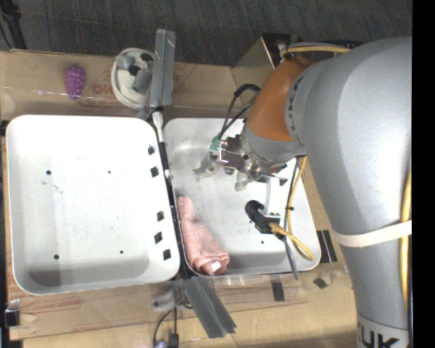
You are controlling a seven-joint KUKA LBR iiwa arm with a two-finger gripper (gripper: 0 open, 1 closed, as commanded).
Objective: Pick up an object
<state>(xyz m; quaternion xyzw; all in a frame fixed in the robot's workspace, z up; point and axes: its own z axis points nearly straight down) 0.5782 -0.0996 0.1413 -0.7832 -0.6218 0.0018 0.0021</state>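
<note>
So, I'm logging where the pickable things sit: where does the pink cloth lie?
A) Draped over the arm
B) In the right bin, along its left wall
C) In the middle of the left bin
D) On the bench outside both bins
B: the pink cloth lies inside the right bin, stretched along its left wall toward the near corner.

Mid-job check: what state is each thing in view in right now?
pink cloth, crumpled, lying in the right bin against its left wall, not held.
end effector, low over the right bin, apart from the cloth.
purple object, lying on the bench beyond the left bin, outside both bins.
</note>
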